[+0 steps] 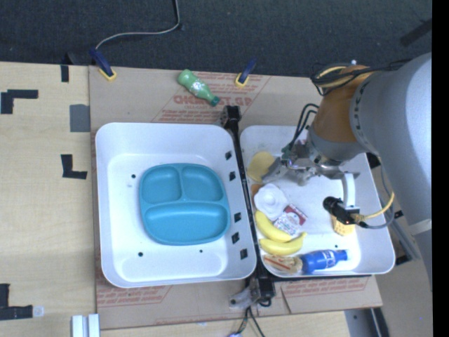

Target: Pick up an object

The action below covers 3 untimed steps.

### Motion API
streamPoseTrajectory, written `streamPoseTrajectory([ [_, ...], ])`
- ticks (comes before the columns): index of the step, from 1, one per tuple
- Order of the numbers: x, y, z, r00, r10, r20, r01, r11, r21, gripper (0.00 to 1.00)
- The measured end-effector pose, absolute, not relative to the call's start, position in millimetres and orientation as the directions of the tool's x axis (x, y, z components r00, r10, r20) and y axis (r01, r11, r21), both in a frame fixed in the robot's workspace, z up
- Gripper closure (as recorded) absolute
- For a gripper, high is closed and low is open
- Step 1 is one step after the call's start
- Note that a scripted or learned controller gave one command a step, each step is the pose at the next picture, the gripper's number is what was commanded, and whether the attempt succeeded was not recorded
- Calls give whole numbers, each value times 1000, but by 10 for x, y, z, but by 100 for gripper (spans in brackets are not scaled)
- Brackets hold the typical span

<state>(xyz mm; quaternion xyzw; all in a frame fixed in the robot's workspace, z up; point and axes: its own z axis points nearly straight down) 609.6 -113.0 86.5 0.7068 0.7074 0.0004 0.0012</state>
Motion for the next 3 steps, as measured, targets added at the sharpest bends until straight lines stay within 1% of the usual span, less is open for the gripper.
streamPoseTrajectory([
  [1, 5533, -1118, 874, 0, 1000, -1, 1000, 0, 5, 0],
  [2, 6118, -932, 862, -2, 1000, -1, 1000, 2, 5, 0],
  [3, 6689, -964, 852, -3, 1000, -1, 1000, 3, 2, 0],
])
